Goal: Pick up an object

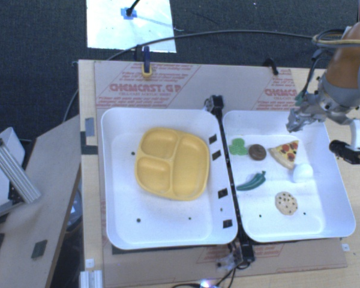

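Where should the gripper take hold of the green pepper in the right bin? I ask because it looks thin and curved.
Probably across the middle of the green pepper, coming straight down from above. It lies flat on the right bin floor, long, narrow and slanted, so the fingers should close across its short width. It lies apart from the cookie and the brown disc, leaving room.

In the right bin (333, 218) lie small toy foods, all flat and apart: a green leafy piece (237, 146), a brown round patty (257, 152), a pizza slice (285, 153), a white lump (302, 173), a green pepper (252, 181), a chip cookie (285, 203).
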Controlling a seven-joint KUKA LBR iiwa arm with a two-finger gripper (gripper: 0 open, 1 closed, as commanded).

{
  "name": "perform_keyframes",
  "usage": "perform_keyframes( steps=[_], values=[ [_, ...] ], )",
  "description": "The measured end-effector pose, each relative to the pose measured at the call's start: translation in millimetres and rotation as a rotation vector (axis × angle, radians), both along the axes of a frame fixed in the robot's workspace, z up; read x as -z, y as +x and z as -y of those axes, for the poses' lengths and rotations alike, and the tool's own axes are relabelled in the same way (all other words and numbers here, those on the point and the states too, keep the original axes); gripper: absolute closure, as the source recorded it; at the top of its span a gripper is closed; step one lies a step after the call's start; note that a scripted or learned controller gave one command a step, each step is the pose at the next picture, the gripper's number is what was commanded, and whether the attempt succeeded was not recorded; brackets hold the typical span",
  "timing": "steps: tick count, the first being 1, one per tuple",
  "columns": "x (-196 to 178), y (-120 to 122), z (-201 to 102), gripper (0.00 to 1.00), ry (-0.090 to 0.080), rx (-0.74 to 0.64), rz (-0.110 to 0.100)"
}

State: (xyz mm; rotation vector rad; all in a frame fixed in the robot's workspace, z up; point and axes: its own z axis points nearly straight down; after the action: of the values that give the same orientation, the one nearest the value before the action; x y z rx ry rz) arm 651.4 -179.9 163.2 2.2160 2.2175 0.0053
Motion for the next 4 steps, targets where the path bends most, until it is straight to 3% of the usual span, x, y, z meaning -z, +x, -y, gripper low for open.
perform_keyframes(
  steps=[2,4],
  values=[
    [-81,3,1,1.0,0.001,-0.004,-0.001],
    [-65,-15,-100,1.0,0.003,-0.008,-0.006]
  ],
)
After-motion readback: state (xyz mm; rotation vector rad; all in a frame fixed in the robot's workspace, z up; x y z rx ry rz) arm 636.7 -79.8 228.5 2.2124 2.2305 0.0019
